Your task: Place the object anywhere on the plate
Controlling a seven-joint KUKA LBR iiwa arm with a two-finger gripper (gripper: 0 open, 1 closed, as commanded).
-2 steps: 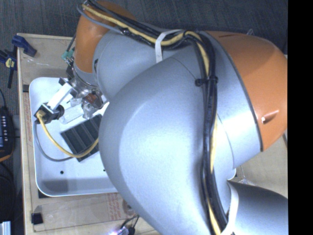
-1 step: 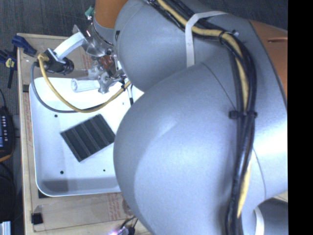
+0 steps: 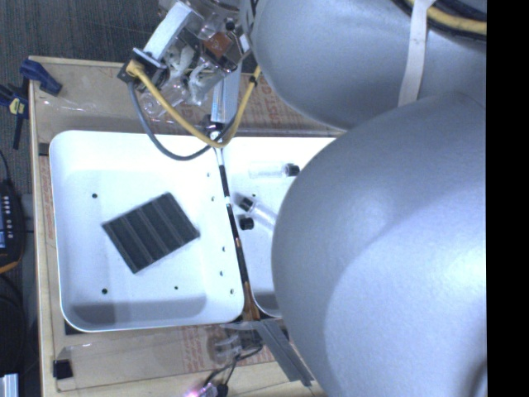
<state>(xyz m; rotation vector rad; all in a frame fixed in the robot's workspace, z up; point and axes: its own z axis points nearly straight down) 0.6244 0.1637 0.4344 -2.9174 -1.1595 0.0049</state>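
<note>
1. Locate the plate: a dark grey, ribbed rectangular slab lying flat and skewed on the floor of the left bin, a smooth white tray with rounded corners. Nothing rests on the plate.
2. Locate the objects in the right bin, near the divide between the bins: a far tube, clear with a black tip; a near tube, clear with a black cap; and a small black bit just beside it. All are apart from the plate.
3. Note the gripper at the bins' far rim, over the bench. You cannot tell its state, nor whether it holds anything.
4. The smooth grey arm covers most of the right bin.
</note>
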